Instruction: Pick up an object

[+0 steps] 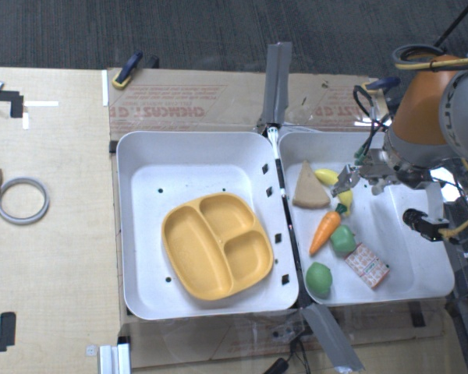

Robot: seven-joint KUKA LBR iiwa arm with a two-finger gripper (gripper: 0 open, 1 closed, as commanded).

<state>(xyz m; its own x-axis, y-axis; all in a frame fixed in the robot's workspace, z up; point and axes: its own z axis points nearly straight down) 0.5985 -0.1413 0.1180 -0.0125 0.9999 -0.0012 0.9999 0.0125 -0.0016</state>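
Camera view, left to right: tape roll (pixel 21 200) on the desk (pixel 54 271), a yellow divided plate (pixel 218 245) in the left bin (pixel 140 170). The right bin (pixel 421 279) holds a tan wedge (pixel 310 188), carrot (pixel 324 231), green ball (pixel 319 278) and small carton (pixel 366 266). Jaws (pixel 349 181) hover beside a yellow piece (pixel 326 177), seemingly open and holding nothing.
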